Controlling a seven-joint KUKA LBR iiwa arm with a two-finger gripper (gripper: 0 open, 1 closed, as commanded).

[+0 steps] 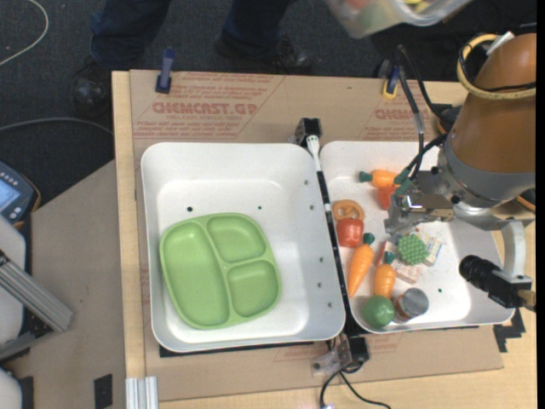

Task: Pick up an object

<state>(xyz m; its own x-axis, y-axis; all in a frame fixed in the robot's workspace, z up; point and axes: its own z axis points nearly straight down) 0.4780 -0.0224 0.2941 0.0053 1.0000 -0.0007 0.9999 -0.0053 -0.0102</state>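
1. The grey arm's jaws [407, 218] hang low over the right shallow white bin [451, 309]; I cannot tell what state they are in.
2. Just below them lies a green knobbly round toy [413, 247] on a pale wrapper.
3. Left of the jaws sit a red and orange toy pepper [348, 221], and above it a small orange carrot piece [381, 178].
4. Lower down, a long orange carrot [360, 267] lies tilted beside a shorter orange carrot [384, 279], near a green ball [377, 312] and a grey metal can [413, 302].
5. The left shallow white bin [170, 169] holds a green three-compartment plastic plate [220, 267].
6. Both bins rest on the cardboard-covered bench [230, 100].
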